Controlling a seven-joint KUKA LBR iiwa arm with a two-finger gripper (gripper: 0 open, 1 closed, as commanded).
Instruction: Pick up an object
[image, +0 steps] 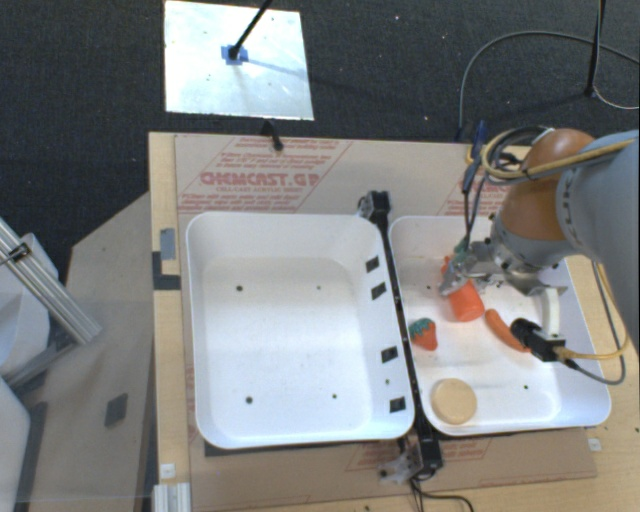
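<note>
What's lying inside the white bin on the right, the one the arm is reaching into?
The right white bin holds a round tan disc, a small red strawberry-like toy, an orange block at the gripper, and an orange carrot-like piece. The arm covers the bin's far corner.

Two white bins (290, 330) — four small objects (452, 400) in one

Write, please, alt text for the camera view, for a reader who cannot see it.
A grey robot arm reaches from the right into the right white bin, its gripper low over an orange block. The same bin holds a strawberry toy, a carrot-like piece and a tan disc; the left white bin lies beside it.
</note>
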